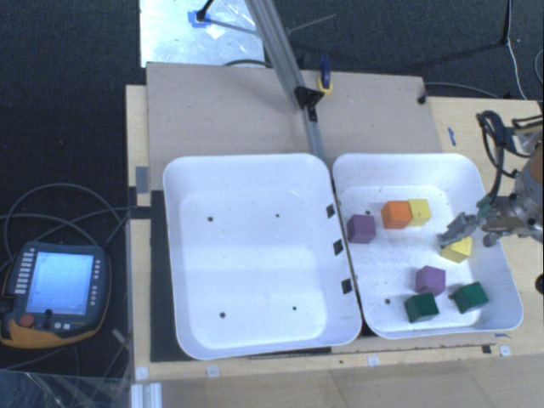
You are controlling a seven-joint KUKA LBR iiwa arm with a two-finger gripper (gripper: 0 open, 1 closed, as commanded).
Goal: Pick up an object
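The right bin (pixel 399 167) holds several small blocks. A purple cube (pixel 361 228) lies near its left wall. An orange cube (pixel 396 215) touches a yellow cube (pixel 419 211) in the middle. Toward the front lie another purple cube (pixel 431 279) and two dark green cubes (pixel 421 307) (pixel 470 297). My gripper (pixel 461 229) reaches in over the right rim, low in the bin. A second yellow block (pixel 460 250) lies right at its tip, partly covered by it. Whether the block is gripped does not show.
The left bin (pixel 246 253) stands beside the right one, sharing a middle edge with black clips. A slanted metal pole (pixel 285 53) crosses the cardboard behind the bins. A teach pendant (pixel 51 291) lies on the floor at the left.
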